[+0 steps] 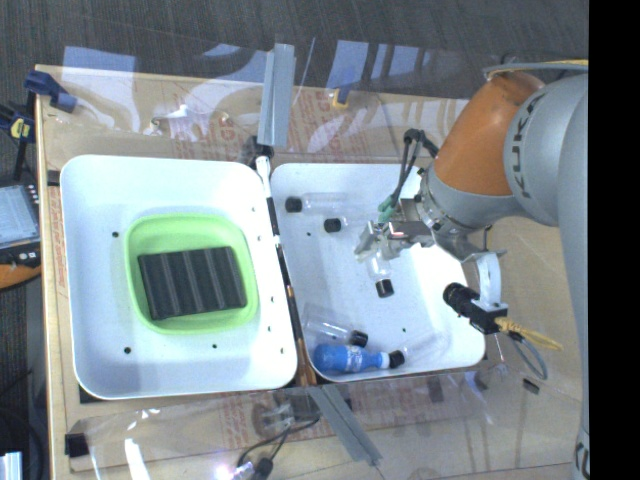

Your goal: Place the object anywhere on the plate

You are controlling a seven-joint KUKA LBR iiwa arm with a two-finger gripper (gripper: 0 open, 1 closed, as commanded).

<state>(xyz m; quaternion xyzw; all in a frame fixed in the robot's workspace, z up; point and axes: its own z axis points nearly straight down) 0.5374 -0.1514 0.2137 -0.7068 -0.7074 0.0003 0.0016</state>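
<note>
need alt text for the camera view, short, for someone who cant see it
A grey and orange robot arm reaches from the right over the right white bin, its gripper above small black pieces and a blue bottle. The left bin holds a green plate bearing a dark ridged block.

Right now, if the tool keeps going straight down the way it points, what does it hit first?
Probably the bare floor of the right bin, just beside the small black cap. The tool hangs above that spot; depth is hard to judge from this slant.
</note>
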